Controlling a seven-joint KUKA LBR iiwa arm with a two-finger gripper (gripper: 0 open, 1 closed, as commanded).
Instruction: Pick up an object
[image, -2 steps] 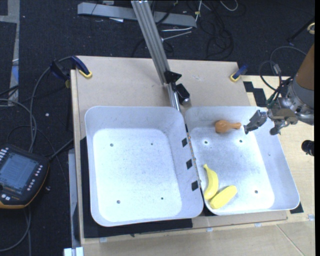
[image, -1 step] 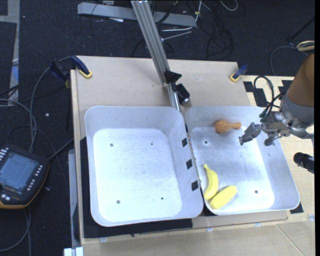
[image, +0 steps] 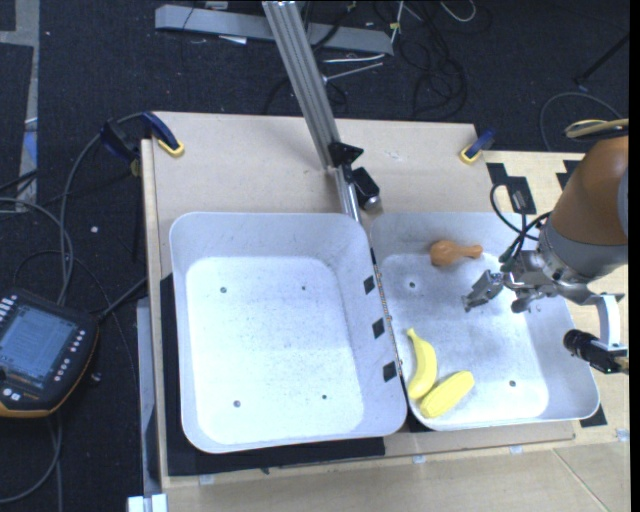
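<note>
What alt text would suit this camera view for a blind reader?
The arm's gripper hovers over the right bin, which holds a banana, a yellow lemon-like piece and an orange drumstick-shaped toy. The left bin sits beside it.

I'm looking at a robotics lab, not a home or shop. The plywood desk (image: 420, 140) is a bare test surface with clamps at its back corners, one at the left (image: 160, 135) and one at the right (image: 477, 146). Two shallow white bins (image: 270, 235) sit side by side on it. An aluminium rail (image: 310, 80) slants in from the top and carries a small black mounted device. Loose cables (image: 60, 250) trail over dark carpet (image: 80, 60), and a robot teach pendant (image: 40, 350) lies on the floor at the left. The grey and orange industrial arm (image: 590, 200) reaches in from the right.
</note>
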